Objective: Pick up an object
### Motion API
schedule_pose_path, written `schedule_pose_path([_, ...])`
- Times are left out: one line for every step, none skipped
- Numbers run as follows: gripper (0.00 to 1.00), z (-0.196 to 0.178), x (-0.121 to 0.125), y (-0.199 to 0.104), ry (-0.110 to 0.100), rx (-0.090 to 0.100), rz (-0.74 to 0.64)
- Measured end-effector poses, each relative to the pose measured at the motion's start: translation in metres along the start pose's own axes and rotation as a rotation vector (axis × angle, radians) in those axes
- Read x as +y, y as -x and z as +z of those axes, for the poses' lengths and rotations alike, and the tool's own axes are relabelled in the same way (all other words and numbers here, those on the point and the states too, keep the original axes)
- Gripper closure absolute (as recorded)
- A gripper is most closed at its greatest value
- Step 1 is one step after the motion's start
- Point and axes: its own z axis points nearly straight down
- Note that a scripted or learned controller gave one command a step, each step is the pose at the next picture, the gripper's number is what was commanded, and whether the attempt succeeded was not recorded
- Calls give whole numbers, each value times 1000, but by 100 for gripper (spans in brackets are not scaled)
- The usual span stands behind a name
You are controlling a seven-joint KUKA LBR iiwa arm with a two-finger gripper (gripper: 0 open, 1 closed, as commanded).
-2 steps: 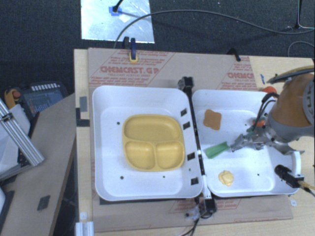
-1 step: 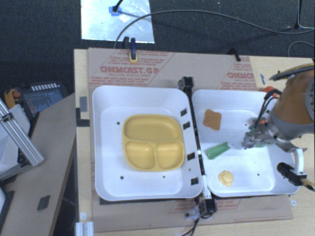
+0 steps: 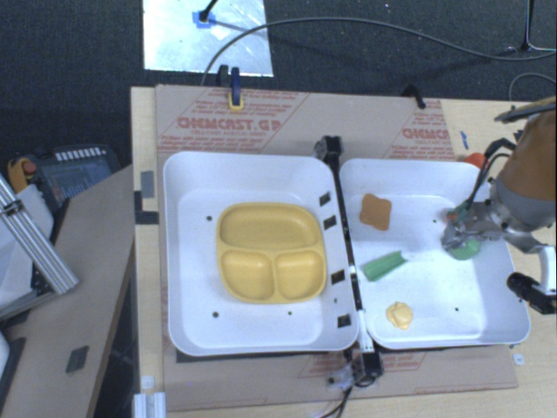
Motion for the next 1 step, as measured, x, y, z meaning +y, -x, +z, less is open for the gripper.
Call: schedule_pose_path([100,-63,7,6,3,-1,0])
